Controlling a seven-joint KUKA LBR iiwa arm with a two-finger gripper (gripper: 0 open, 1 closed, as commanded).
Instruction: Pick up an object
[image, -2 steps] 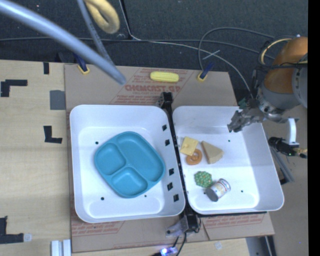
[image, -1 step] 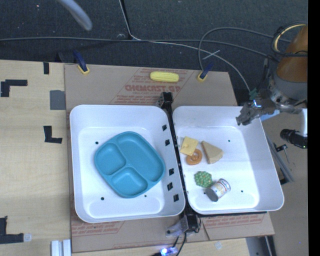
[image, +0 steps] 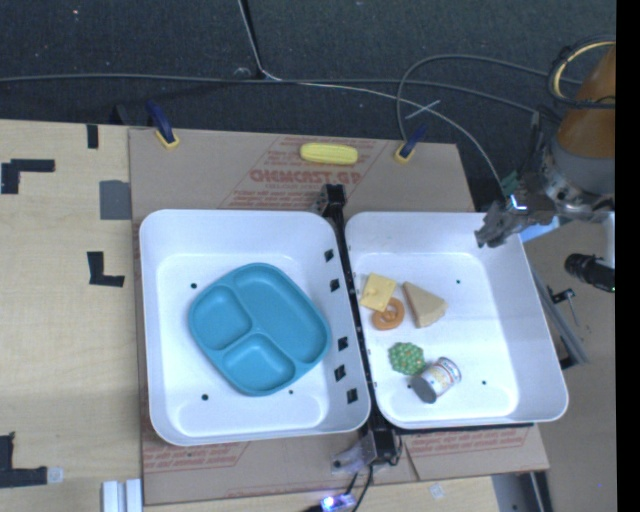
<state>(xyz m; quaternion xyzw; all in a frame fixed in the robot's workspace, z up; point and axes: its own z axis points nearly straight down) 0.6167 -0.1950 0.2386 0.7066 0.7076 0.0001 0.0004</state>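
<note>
The right bin (image: 500, 300) holds a yellow cheese block (image: 378, 292), an orange slice (image: 389, 316), a tan wedge (image: 424, 304), a green broccoli-like piece (image: 406, 356) and a small metal can (image: 436, 379) lying on its side. My gripper (image: 497, 226) hangs over the right bin's far right corner, well apart from all of these objects. Nothing shows between its fingers.
The left bin (image: 170, 300) holds a blue divided plate (image: 259, 327). A yellow banana-shaped object (image: 328, 153) lies on the cardboard behind the bins. Cables (image: 440, 110) run across the dark back area. Two clamps (image: 163, 128) hold the cardboard's far edge.
</note>
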